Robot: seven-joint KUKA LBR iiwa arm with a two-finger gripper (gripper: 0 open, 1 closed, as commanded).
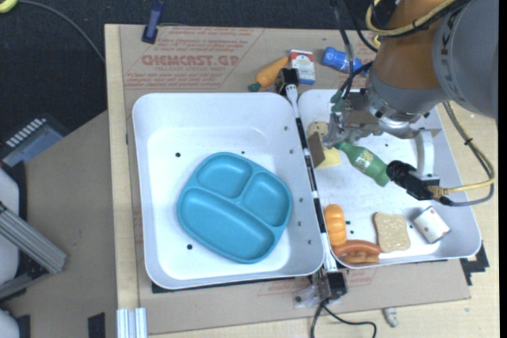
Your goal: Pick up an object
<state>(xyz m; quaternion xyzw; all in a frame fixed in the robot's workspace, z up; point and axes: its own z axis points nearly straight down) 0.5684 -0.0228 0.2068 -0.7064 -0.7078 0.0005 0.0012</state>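
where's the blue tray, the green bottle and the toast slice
blue tray (234, 206), camera view, centre divider
green bottle (366, 163), camera view, mid body
toast slice (391, 232), camera view, flat top face

A blue divided plate (234, 206) lay in the left bin (150, 123). The arm (428, 36) hung over the right bin (467, 229), its gripper (342, 131) low beside a green bottle (364, 161). Near the front edge lay a slice of toast (391, 232), an orange object (336, 222) and a small white cylinder (432, 223).
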